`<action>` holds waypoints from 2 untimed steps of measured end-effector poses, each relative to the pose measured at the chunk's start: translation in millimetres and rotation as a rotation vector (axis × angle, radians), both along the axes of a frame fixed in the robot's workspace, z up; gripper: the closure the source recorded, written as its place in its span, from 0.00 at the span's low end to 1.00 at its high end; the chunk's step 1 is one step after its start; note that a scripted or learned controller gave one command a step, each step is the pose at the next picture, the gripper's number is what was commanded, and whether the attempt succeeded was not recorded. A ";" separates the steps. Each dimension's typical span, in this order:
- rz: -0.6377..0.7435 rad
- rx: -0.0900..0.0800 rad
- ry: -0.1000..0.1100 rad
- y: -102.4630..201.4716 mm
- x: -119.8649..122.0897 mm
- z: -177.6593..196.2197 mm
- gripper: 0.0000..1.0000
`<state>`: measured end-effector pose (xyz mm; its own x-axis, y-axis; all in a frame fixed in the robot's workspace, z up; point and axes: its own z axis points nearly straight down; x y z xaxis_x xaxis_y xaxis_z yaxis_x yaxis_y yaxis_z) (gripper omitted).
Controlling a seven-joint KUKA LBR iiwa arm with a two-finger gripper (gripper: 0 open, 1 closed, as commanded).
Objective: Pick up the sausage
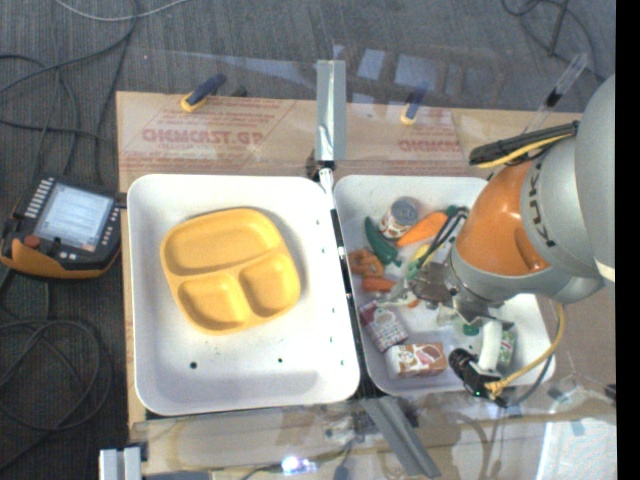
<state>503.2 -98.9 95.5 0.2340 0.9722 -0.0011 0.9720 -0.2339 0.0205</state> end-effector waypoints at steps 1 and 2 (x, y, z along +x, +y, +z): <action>-0.142 0.005 0.011 -11.7 50.5 -6.1 0.00; -0.142 0.004 0.012 -12.6 50.2 2.8 1.00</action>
